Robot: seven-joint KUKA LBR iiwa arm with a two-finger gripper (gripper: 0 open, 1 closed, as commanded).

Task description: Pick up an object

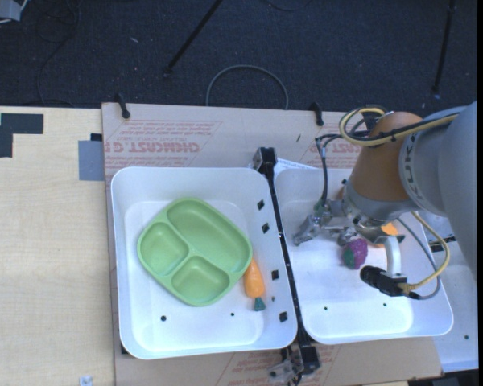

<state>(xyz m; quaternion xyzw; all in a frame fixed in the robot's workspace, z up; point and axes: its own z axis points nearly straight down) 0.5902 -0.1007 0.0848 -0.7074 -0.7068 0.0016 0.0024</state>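
While my gripper (326, 225) hangs low in the right bin (370, 328), I cannot tell its state. Just beside it lies a purple toy (355, 253). Across the divider, a green plate (195, 250) touches a carrot (253, 281).

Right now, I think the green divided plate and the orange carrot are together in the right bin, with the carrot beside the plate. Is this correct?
Not quite. The camera view shows the green divided plate and the orange carrot in the left bin, not the right one. The rest holds: the carrot lies beside the plate, at the edge nearest the divider between the bins.
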